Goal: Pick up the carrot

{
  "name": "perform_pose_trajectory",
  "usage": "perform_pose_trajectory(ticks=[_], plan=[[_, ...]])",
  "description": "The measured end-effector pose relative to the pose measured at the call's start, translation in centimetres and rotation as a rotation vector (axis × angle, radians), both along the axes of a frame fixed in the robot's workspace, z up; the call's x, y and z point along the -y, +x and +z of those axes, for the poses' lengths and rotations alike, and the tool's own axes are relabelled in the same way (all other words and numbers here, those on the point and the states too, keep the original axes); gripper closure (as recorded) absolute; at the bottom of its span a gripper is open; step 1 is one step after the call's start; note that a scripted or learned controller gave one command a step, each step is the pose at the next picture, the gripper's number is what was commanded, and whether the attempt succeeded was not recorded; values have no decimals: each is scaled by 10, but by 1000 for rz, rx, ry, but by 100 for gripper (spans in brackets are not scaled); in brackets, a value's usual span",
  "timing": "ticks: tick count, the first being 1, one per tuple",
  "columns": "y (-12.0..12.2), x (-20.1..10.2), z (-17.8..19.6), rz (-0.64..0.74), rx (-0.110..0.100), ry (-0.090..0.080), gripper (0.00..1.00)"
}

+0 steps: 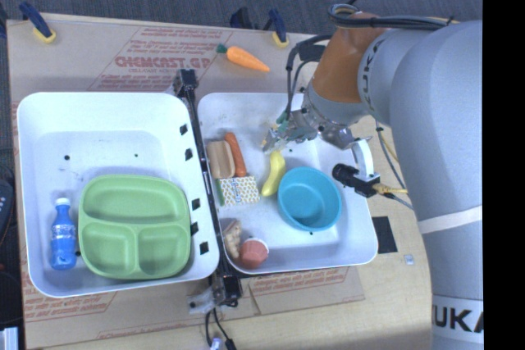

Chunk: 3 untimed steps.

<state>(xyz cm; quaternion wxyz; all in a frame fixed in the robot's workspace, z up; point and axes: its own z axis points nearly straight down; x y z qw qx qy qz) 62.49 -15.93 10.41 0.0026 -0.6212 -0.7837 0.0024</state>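
At far left, the left bin (33, 123) holds a blue bottle (62, 234) and a green divided tray (135, 227). Top centre, the carrot (244, 58) lies on the bench outside both bins, just beyond the right bin (361, 246). Inside that, a hot dog (225, 156), a banana (273, 173) and a blue bowl (309, 198) crowd below the gripper (283, 134); whether its claw is apart or together I cannot tell. Dropping here, it would likely grab the banana instead.
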Motion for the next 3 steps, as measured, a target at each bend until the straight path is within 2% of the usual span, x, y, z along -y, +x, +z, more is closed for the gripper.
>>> perform_pose_trajectory(ticks=[1, 2, 3], plan=[[-22, -154, 90, 18, 5, 5, 100], [1, -101, 103, 95, -1, -3, 100], [-11, -51, 89, -91, -9, -2, 100]])
